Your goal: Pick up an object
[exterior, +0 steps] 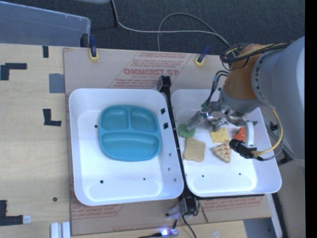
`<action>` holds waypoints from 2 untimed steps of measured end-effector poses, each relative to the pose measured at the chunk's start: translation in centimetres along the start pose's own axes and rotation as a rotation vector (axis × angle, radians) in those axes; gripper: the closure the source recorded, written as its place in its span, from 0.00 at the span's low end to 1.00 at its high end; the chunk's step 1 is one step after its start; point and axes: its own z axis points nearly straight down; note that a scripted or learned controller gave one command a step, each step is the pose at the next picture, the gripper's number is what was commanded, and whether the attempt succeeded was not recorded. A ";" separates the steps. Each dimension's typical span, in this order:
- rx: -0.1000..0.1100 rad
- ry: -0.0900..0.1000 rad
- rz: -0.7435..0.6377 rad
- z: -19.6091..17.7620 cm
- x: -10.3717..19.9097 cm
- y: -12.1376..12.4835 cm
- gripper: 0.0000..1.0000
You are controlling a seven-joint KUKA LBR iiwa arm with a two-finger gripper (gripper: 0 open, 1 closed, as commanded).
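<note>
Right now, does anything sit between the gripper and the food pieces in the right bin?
Nothing visible does. The gripper hangs low in the right bin, with the green piece just beside its tip, and the bread slice, cheese square and pizza slice lie uncovered close by.

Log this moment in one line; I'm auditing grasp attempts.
gripper low in right bin | beside green piece | nothing visibly held | blue tray in left bin

Blue divided plate (pixel 130 133) in left bin (pixel 81 133)
</note>
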 end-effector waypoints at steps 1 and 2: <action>-0.015 0.000 0.001 1.2 0.0 0.4 0.00; -0.028 0.006 -0.004 -0.3 0.6 0.8 1.00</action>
